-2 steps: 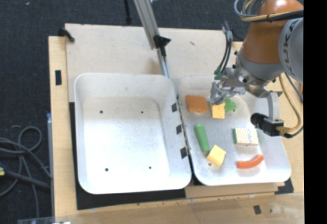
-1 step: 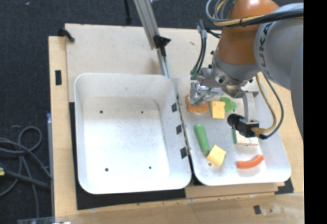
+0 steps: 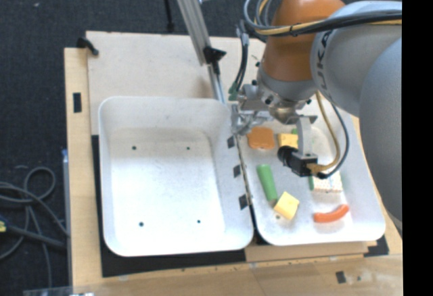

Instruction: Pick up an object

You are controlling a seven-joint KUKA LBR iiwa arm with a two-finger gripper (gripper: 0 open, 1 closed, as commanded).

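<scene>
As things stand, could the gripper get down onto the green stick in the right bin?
Probably yes. The green stick lies flat on the right bin floor, apart from the yellow block beside it, with nothing on top. The gripper hangs just above, over the orange piece.

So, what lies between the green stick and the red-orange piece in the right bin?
In the camera view, a yellow block lies between the green stick and the red-orange piece.

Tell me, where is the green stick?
The green stick lies in the right bin, near its left wall, just above the yellow block and below the orange block.
</scene>
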